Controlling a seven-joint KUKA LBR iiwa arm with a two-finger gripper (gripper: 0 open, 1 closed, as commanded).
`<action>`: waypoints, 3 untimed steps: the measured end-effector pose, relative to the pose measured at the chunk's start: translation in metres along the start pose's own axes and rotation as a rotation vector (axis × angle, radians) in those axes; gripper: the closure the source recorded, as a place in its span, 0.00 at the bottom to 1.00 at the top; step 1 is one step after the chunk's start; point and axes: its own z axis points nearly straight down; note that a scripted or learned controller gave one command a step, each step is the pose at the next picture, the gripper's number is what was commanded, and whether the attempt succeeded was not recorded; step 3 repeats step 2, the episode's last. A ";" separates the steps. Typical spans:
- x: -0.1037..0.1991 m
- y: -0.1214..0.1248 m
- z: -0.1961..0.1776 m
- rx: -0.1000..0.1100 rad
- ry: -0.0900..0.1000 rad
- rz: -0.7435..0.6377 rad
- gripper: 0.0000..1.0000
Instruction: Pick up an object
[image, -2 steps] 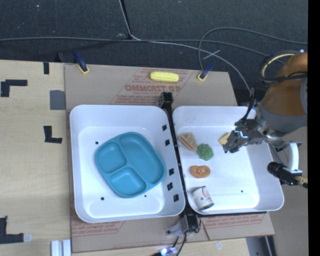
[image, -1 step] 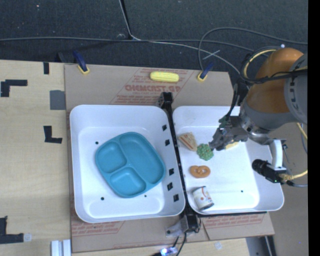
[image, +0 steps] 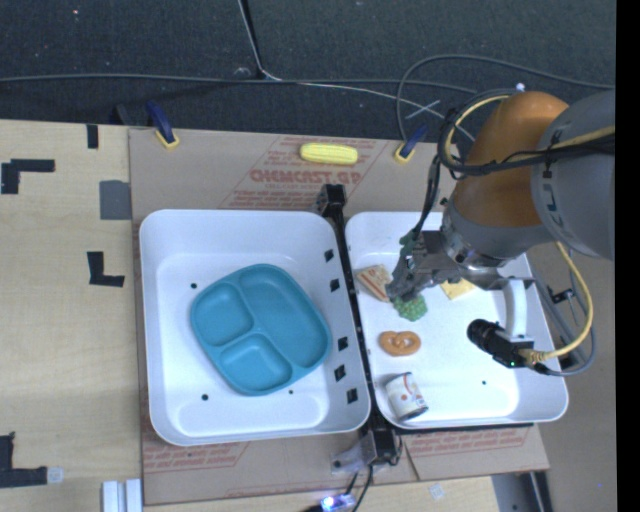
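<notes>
The arm (image: 530, 180) comes in from the right and bends down over the right bin (image: 540, 400). Its gripper (image: 412, 285) hangs low at the left part of this bin, just above a small green object (image: 411, 308). The dark jaws point down toward this green object and seem to touch its top, but the view does not make clear if they are open or closed, or if the object is between them.

Just left of the gripper lies a slice of toast (image: 375, 282), close to the wall between the two bins. On the right side of the gripper, partly under the arm, a small pale yellow piece (image: 459, 290) is on the bin floor. Nearer to the camera from the green object there is a brown pretzel (image: 400, 343), and still nearer, by the near rim, a small white cup with red marks (image: 406, 395) lies on its side.

The left bin (image: 170, 240) holds a blue divided plate (image: 259, 328), which lies flat in the middle.

Both bins stand on a sheet of cardboard (image: 200, 170) on the table (image: 50, 300). On the cardboard, far from the bins, lies a yellow corn cob (image: 328, 154).
</notes>
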 end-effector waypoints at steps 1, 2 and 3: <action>0.049 -0.001 -0.002 0.001 0.000 0.000 1.00; 0.102 0.003 0.012 0.003 -0.001 0.001 1.00; 0.102 0.003 0.012 0.003 -0.001 0.001 1.00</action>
